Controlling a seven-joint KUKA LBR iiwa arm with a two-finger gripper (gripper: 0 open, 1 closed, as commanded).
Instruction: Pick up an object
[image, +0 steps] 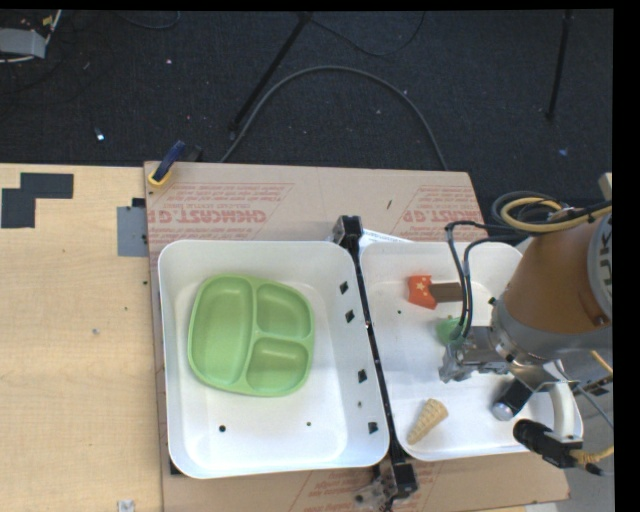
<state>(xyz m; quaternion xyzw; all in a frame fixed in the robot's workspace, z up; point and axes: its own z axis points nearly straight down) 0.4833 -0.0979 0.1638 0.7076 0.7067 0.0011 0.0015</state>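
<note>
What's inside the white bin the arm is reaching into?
In the right bin: an orange block, an ice-cream cone, a green thing partly hidden by the gripper. The arm covers the rest.

Single fixed camera above the bench, looking down at a slant; dark floor with cables at top of frame, near bench edge at bottom. Moderately far: both white bins fit whole, left bin (175, 300) and right bin (400, 400). Arm (555, 290) enters from frame right.
</note>
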